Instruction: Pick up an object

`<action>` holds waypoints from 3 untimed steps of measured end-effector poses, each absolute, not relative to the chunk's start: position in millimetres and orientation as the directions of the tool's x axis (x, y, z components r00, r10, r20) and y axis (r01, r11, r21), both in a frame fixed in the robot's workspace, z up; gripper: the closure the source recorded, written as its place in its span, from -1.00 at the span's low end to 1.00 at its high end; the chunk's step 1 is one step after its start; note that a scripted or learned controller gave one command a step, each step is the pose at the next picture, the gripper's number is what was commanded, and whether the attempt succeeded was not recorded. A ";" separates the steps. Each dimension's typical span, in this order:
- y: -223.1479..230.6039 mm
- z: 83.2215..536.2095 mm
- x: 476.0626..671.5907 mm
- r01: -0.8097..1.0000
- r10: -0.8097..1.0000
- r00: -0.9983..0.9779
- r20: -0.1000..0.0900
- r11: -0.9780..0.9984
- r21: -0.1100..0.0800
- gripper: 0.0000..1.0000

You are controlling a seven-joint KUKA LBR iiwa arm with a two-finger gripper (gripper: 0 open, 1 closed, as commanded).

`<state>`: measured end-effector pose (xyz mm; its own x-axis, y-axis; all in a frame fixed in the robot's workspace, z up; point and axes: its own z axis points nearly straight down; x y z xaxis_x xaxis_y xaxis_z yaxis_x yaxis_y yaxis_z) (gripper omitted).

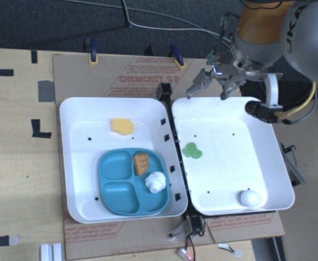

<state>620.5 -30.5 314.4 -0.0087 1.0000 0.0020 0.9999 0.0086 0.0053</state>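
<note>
My gripper (209, 90) hangs above the far edge of the right bin (267, 145), open, with its two dark fingers spread and nothing between them. A flat green piece (192, 151) lies on the left side of the right bin, well below the gripper. A white ball (250, 198) rests near that bin's front right corner. In the left bin (74, 145) a yellow piece (123, 126) lies behind a blue divided tray (115, 192). The tray holds a tan waffle-like piece (141, 163) and a white crumpled lump (155, 182).
The bins sit side by side on a cardboard sheet (137, 78) held by clamps (176, 57) at its far edge. Black clips (164, 91) join the bins along the middle seam. A cable (148, 15) runs across the dark floor behind.
</note>
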 end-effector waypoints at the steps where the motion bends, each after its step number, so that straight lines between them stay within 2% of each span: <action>1: -35.6 311.0 619.7 1.000 1.000 -0.001 0.000 0.001 -0.001 -1.00; 2: 21.6 217.5 501.7 1.000 1.000 -0.004 0.000 0.004 -0.008 -1.00; 3: 49.4 251.0 512.2 1.000 1.000 -0.003 0.001 0.003 0.002 -1.00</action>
<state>512.2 49.4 251.0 -0.0030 1.0000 0.0007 1.0000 0.0030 0.0019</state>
